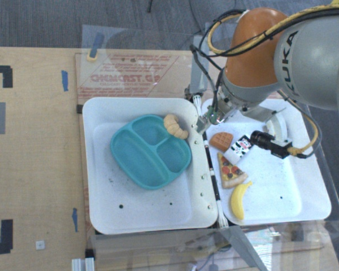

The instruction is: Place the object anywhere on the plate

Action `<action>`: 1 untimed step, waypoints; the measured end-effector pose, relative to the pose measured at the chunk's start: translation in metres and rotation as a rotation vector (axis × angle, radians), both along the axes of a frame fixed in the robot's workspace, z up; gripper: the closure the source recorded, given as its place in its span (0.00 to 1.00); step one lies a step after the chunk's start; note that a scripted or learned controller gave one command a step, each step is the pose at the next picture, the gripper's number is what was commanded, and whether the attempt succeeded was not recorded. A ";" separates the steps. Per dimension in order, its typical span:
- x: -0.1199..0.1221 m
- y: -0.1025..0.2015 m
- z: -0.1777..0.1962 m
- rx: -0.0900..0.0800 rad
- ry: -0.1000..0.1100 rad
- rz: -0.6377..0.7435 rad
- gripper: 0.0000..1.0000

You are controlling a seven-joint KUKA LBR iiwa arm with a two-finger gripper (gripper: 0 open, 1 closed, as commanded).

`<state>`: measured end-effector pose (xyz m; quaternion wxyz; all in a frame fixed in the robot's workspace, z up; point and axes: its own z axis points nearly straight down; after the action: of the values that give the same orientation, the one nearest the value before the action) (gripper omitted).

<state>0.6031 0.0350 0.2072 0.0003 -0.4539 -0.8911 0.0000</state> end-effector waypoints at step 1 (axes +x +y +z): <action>0.016 0.083 -0.006 0.000 -0.005 -0.014 1.00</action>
<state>0.6195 0.1179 0.2014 -0.0019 -0.4603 -0.8878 -0.0012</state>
